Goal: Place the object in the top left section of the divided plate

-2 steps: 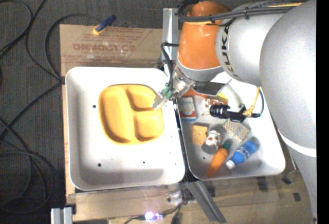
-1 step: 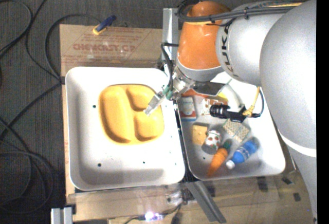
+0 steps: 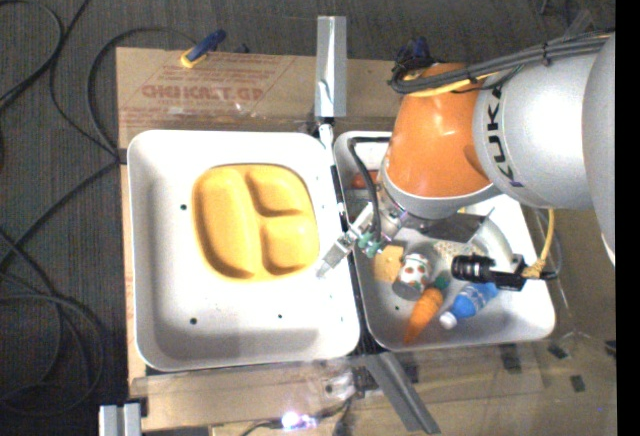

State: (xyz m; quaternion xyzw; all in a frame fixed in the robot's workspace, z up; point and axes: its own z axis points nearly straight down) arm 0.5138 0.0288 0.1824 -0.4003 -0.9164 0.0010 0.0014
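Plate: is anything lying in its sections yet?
No. The yellow plate in the left bin shows bare sections; the carrot lies in the right bin.

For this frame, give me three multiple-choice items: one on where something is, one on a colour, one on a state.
1. Where does the divided plate lie?
A. In the left bin
B. In the right bin
C. On the floor

2. What colour is the divided plate?
A. Blue
B. Yellow
C. White

3. What is the state of the plate's sections?
A. One holds a carrot
B. One holds a bottle
C. Nothing lies in them

Answers:
1. A: the plate sits on the floor of the left bin, while the arm hangs over the right bin.
2. B: it is yellow against the white bin.
3. C: the carrot and the blue-capped bottle lie in the right bin, so no object has been placed yet.
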